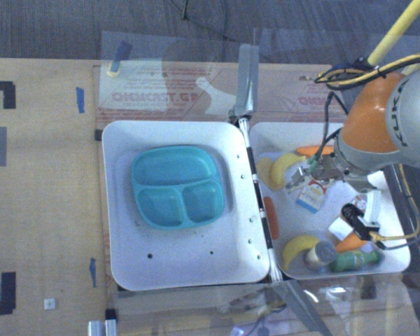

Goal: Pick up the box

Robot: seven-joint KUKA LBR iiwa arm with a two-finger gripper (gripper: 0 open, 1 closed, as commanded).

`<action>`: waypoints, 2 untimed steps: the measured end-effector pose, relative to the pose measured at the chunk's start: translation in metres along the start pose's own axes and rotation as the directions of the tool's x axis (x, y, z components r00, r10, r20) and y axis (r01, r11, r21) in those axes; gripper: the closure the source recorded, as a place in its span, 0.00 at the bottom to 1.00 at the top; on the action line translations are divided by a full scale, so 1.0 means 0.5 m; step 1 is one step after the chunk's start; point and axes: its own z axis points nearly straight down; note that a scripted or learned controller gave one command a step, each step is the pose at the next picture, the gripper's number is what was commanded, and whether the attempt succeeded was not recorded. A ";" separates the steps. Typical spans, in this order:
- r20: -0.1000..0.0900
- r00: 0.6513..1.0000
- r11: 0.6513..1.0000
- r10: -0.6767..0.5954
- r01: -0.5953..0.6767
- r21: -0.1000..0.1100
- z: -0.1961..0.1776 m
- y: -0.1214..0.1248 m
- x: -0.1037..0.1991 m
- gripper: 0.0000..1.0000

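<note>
Lying just below tool (pixel 309 176), box (pixel 311 199), right bin (pixel 399 257)

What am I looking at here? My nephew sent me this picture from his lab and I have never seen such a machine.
It is one photo from a camera fixed above a bench, looking down at a slant. The grey and orange shape on the right is a robot arm; its gripper hangs low over the right-hand white bin. That bin holds a jumble: a small white and blue box just below the gripper, yellow banana-like pieces, an orange carrot-like toy and a green item. The left-hand bin holds a blue divided tray. I cannot tell whether anything is held.
</note>
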 end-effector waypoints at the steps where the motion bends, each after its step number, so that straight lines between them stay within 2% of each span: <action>1: 0.003 1.000 1.000 0.014 -0.014 0.005 0.002 0.034 0.006 0.00; 2: -0.001 1.000 1.000 0.002 -0.002 0.002 0.001 0.019 -0.038 0.00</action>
